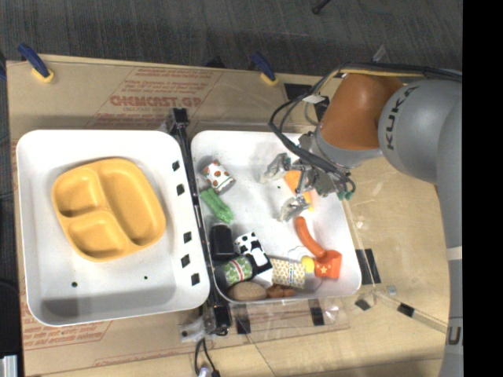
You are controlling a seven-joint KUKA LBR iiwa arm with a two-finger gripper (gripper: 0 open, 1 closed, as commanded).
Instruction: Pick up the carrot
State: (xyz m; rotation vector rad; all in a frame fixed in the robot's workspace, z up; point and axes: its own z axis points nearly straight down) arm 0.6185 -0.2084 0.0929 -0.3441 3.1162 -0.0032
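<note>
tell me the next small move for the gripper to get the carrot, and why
Probably a short shift toward the bin's near edge, then down. The gripper hovers over the right bin, and the carrot lies just below it in the camera view, slanting toward a red and yellow toy. Nothing shows between the fingers.

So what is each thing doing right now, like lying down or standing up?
Gripper: low in the right bin, fingers spread.
Carrot: orange, between the fingers, partly hidden.
Orange tool: lying in the right bin.
Green pickle-like toy: lying flat by the bin's left wall.
Small can: on its side.
Yellow tray: flat in the left bin.
</note>
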